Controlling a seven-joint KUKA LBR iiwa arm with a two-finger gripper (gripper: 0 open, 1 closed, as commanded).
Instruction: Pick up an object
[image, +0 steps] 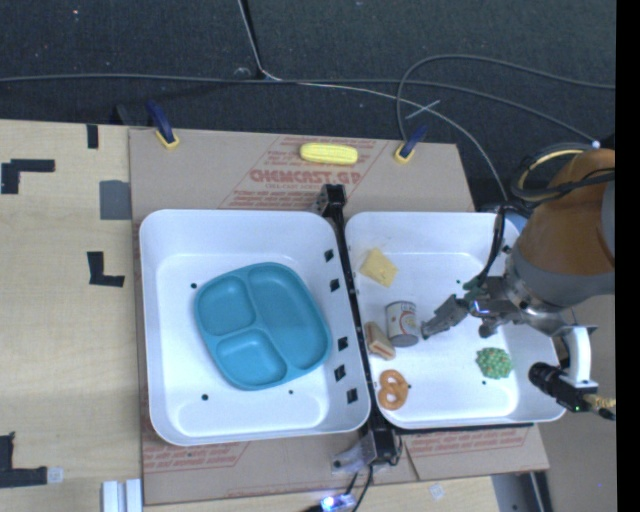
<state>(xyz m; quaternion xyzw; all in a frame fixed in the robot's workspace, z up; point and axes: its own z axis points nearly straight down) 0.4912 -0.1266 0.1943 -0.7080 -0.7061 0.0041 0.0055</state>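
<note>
The right bin (440, 232) holds several small items: a yellow cheese wedge (378, 267), a small grey can (402, 322) lying on its side, a tan bun-like piece (380, 343), a pretzel (392, 388) and a green broccoli floret (493, 362). My gripper (433, 326) reaches in from the right, low over the bin's middle. Its tip points left and sits just right of the can, close to it; whether it touches the can is unclear. Nothing can be seen held in it. The broccoli lies below the wrist.
The left bin (160, 300) bears a blue divided plate (262, 323). A yellow corn cob (328, 154) lies on the cardboard behind the bins. A black divider (344, 290) runs between the bins. Cables (440, 100) hang over the back right.
</note>
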